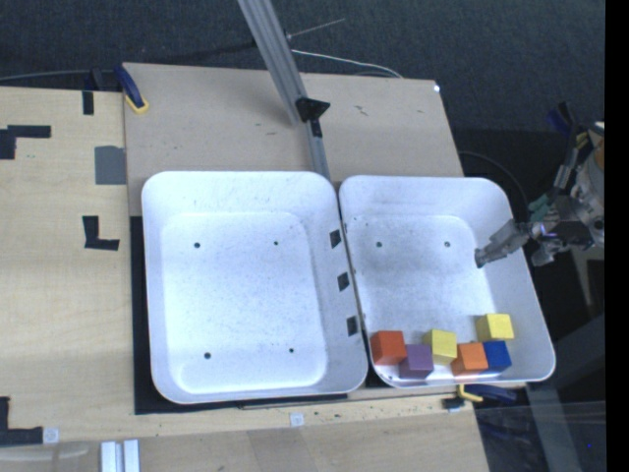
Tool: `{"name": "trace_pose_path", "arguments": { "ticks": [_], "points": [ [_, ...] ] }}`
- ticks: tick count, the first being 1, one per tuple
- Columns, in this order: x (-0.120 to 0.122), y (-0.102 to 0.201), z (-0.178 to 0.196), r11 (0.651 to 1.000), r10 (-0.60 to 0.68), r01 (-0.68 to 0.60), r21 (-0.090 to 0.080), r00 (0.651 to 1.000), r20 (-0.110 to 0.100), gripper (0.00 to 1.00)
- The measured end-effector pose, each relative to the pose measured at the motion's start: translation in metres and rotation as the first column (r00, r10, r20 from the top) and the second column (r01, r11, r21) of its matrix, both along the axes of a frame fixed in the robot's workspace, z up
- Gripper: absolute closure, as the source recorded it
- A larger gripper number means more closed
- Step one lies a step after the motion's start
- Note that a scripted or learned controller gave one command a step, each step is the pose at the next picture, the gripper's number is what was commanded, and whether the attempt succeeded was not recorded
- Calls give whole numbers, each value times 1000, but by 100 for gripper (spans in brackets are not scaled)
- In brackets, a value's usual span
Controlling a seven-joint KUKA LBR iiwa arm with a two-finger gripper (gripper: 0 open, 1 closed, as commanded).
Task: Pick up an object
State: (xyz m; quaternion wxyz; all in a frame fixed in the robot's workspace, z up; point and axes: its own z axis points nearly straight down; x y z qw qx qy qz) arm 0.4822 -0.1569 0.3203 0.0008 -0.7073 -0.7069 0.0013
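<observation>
Several small blocks lie along the near edge of the right bin point(413, 190): an orange block point(388, 345), a purple one point(420, 360), a yellow one point(443, 343), a second orange one point(472, 358), a blue one point(497, 356) and a second yellow one point(498, 324). My gripper point(513, 253) hangs over the bin's right rim, above and behind the blocks. It is open, with one grey finger point(493, 247) pointing into the bin and nothing between the fingers.
The left bin point(157, 195) sits beside the right one. A slanted metal pole point(267, 39) rises from behind the bins. A blue-and-yellow clamp point(132, 90) grips the board's far left corner. Another clamp point(482, 394) is at the near edge.
</observation>
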Motion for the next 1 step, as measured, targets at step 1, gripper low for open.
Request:
{"name": "trace_pose_path", "arguments": {
  "ticks": [1],
  "points": [
    [1, 62, 8, 1000, 8, -8, 2, 1000, 2, 0]
  ]
}}
